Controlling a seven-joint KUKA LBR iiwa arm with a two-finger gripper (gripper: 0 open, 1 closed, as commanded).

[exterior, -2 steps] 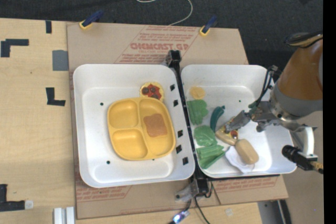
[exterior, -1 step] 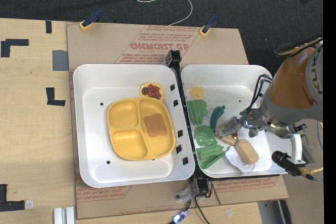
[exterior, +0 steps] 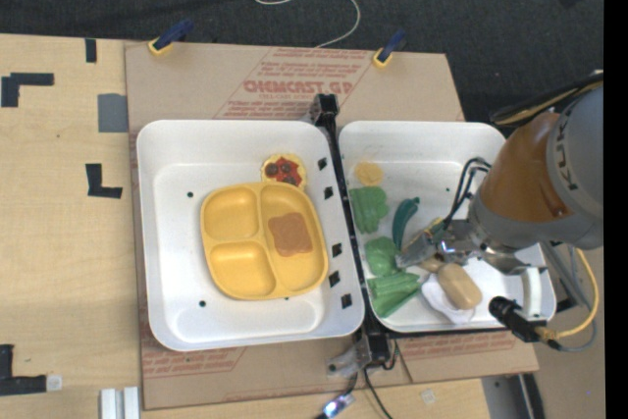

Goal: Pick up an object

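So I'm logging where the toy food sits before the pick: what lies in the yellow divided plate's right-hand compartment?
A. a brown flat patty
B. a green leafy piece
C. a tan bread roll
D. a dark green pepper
A: the brown patty lies flat in the right-hand compartment of the yellow plate in the left bin, while the green pieces and the tan roll are over in the right bin.

The arm enters from the right, its grey body and orange band lying up and to the right of the pincer (exterior: 420, 250). The wrist angles down and leftward, so the pincer sits at the arm's lower-left end, pointing left.
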